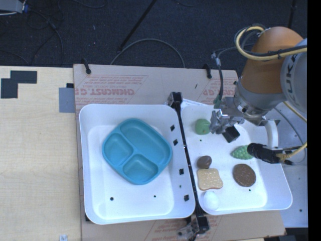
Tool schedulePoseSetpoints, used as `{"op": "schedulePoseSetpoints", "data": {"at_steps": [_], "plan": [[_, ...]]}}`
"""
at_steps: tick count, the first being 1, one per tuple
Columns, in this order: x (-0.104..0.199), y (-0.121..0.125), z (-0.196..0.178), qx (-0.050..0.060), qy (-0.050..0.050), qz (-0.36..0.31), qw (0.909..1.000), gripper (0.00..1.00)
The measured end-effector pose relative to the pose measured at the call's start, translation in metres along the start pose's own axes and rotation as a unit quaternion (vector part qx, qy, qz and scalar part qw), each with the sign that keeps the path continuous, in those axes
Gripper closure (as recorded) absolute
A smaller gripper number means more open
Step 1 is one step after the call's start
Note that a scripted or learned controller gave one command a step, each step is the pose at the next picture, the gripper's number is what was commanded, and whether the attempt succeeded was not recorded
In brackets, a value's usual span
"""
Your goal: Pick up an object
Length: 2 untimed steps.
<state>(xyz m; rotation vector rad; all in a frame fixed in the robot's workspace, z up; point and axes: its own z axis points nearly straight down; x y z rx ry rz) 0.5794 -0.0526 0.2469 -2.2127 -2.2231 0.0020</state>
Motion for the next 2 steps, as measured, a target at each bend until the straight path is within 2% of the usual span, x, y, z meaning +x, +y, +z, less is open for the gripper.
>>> {"op": "schedulePoseSetpoints", "data": {"at_steps": [2], "plan": [[0.112,-0.025,0.025,0.001,-0.001,0.0,1.0,1.0]]}}
